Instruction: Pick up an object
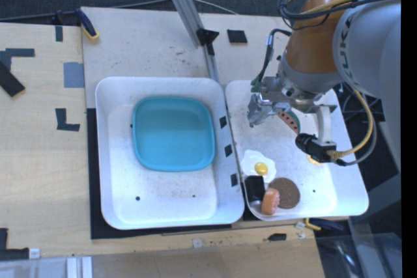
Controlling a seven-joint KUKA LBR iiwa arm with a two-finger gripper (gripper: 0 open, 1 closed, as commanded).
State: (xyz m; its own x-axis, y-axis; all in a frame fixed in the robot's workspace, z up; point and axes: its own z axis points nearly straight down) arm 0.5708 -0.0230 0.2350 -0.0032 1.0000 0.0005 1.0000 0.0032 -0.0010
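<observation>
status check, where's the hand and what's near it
Hand over right bin, nothing seen in it. Fried egg, cookie, sausage below it. Blue plate in left bin.

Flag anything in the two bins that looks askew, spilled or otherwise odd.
Nothing looks spilled or broken. The toy food, a fried egg, brown patty and an orange-red piece, sits crowded into the right bin's near left corner. The teal plate lies flat in the left bin.
</observation>
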